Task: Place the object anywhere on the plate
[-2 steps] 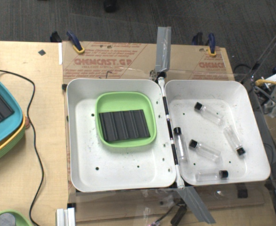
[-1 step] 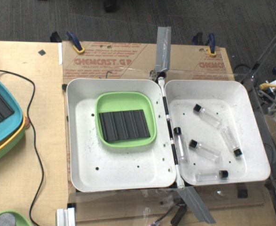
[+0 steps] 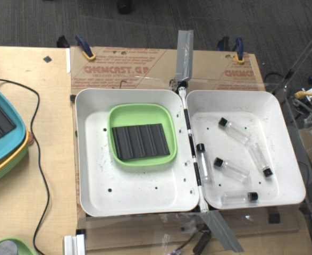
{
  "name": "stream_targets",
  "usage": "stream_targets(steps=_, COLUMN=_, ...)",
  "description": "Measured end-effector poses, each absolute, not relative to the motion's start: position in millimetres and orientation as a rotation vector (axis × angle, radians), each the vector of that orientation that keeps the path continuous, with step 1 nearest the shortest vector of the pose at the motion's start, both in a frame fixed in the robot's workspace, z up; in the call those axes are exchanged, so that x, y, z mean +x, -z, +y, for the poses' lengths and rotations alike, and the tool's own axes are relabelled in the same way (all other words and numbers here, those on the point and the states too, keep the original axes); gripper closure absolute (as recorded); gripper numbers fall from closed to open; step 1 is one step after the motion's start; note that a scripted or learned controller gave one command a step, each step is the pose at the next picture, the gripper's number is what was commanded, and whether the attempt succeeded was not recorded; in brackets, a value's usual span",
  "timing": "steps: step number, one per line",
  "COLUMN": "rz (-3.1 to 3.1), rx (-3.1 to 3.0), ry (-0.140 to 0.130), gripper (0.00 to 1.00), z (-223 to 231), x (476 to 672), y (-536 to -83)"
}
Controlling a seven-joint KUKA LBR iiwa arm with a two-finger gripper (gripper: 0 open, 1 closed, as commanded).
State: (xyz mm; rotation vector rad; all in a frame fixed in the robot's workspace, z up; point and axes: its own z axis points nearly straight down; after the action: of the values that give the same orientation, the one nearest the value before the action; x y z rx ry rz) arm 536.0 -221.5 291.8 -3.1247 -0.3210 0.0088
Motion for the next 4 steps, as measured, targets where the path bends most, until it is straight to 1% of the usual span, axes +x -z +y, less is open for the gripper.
stream_targets(steps=1, rz=-0.313, rx=-3.124, ry=-0.01, gripper=0.0, z=-221, x=526.9, y=-270)
stream_targets(steps=2, rz=-0.311, rx=-3.124, ry=-0.011, gripper=0.0, z=-220, x=511.6, y=-263)
stream_targets(steps=3, rz=-0.311, rx=-3.125, ry=-0.007, gripper=0.0, z=-223, x=488.4, y=-285)
stream_targets(steps=4, rz=-0.309, rx=-3.125, ry=-0.008, gripper=0.0, z=-222, x=477.4, y=-272)
